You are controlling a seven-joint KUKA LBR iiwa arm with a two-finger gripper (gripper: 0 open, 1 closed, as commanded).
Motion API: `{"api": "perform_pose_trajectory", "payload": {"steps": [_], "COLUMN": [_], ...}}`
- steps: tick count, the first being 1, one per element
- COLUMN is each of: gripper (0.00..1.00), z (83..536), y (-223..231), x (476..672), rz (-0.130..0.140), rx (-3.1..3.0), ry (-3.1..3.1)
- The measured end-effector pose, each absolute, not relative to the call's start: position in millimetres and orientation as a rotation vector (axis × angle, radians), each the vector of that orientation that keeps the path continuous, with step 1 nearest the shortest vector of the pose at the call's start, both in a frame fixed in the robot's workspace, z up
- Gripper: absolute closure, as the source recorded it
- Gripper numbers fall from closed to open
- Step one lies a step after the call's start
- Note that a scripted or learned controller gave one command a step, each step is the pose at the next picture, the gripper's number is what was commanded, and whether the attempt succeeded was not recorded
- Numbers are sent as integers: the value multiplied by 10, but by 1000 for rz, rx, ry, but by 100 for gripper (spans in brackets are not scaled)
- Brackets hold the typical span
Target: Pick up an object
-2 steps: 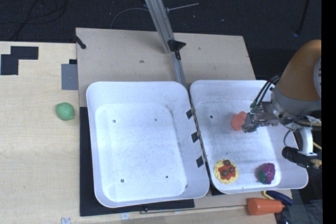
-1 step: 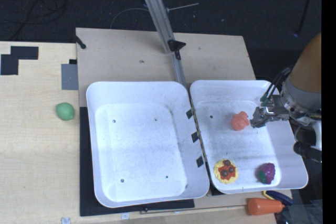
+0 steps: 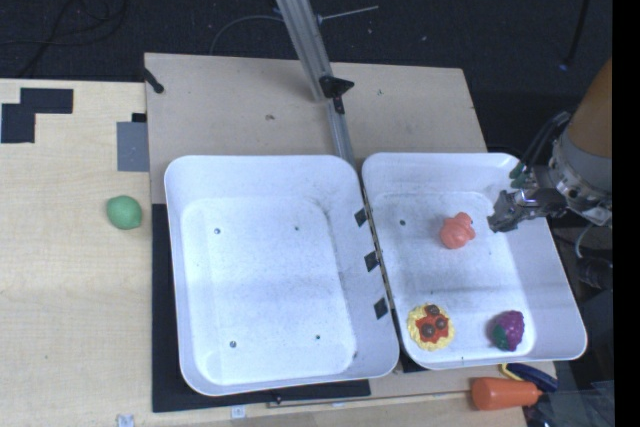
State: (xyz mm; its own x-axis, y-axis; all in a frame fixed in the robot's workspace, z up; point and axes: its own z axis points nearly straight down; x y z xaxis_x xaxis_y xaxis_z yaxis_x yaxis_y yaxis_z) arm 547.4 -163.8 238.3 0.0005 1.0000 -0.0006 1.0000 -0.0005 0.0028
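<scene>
Nearest the front edge of the counter (image 3: 300,105), just outside the right bin's front rim: an orange carrot-shaped toy (image 3: 503,393), smooth, lying on its side beside something blue and yellow, too small to identify. Inside the right bin (image 3: 470,170), in the front right corner: a purple grape cluster (image 3: 508,330), knobbly. Just left of it: a round yellow piece (image 3: 431,326) with red and dark spots, flat like a small pizza. Farther back, near the bin's middle: an orange-pink rounded lump (image 3: 457,230), matte, lying free with nothing against it. Just to its right, over the bin's right rim: the dark pincer (image 3: 505,215) below the grey wrist, nothing seen between its tips; apart or together, cannot tell. To the left: the left bin (image 3: 190,185), shallow white plastic with rounded corners, joined to the right one by black clips. Far left on pale wood: a green ball (image 3: 125,212). At the back: a slanted aluminium bar (image 3: 300,20) rising from the counter.
</scene>
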Motion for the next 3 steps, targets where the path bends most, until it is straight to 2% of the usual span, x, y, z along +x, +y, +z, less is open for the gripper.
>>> {"api": "perform_pose_trajectory", "payload": {"steps": [2, 3], "gripper": [100, 100], "z": [2346, 2407], "y": [-488, -71], "x": [5911, 6081], "rz": [1, 0], "rx": [2218, 2220], "ry": [2227, 2224]}}
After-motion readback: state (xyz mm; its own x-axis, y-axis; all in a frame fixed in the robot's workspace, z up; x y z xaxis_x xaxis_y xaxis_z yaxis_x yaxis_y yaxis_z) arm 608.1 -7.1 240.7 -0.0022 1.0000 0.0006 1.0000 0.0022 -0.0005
